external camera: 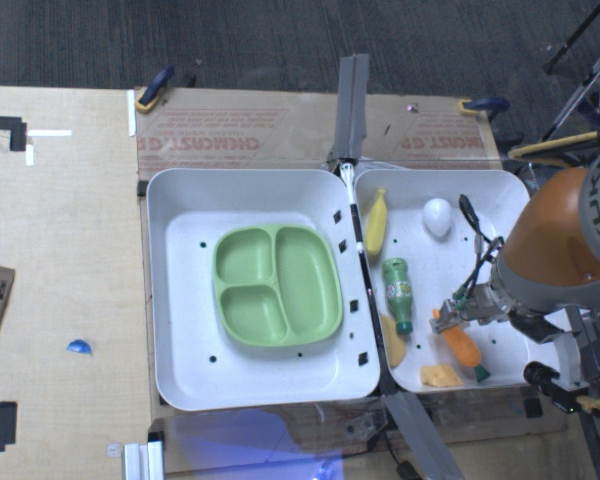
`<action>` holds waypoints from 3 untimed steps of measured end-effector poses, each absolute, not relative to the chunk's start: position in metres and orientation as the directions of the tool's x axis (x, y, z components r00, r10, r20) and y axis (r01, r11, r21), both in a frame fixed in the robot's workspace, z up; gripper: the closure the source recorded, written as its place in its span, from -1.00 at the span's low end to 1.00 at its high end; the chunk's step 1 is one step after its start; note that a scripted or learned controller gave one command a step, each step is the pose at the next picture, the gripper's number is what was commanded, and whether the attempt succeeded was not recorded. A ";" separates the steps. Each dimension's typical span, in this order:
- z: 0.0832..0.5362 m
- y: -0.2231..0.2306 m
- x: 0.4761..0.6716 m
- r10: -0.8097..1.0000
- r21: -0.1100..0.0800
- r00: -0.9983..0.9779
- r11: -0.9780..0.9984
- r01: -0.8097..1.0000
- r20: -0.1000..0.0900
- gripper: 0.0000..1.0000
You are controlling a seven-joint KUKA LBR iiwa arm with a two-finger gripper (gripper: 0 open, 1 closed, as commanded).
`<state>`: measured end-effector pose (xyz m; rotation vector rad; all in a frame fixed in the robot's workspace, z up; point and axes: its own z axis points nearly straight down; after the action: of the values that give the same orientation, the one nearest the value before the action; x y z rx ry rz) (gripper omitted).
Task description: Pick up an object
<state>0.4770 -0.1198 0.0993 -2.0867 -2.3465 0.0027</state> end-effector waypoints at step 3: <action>0.213 -0.132 0.485 0.993 -0.002 0.121 -0.121 0.993 -0.002 1.00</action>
<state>0.4847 -0.1323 0.2131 -2.3520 -2.0826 0.0039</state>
